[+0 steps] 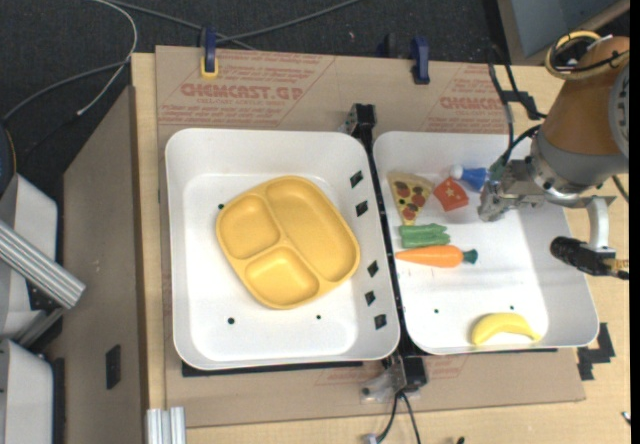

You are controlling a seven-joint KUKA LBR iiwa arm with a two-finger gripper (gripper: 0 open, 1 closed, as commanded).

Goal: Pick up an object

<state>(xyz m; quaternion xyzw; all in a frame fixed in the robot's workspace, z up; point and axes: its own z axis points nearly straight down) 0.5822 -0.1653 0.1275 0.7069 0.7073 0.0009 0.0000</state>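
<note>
In the right bin [560, 317] lie a pizza slice [409, 196], a red block [451, 195], a small blue-and-white item [468, 175], green beans [423, 233], an orange carrot [431, 256] and a yellow banana [505, 329]. My gripper [493, 204] hangs low over the bin's upper middle, just right of the red block and below the blue item. Nothing shows between its fingertips.
The left bin [190, 322] holds a yellow three-compartment plate [287, 241]. A black divider with clips [375, 222] runs between the bins. Two clamps [209, 52] hold the cardboard at the back. The arm's grey body [585, 147] overhangs the right bin's upper right corner.
</note>
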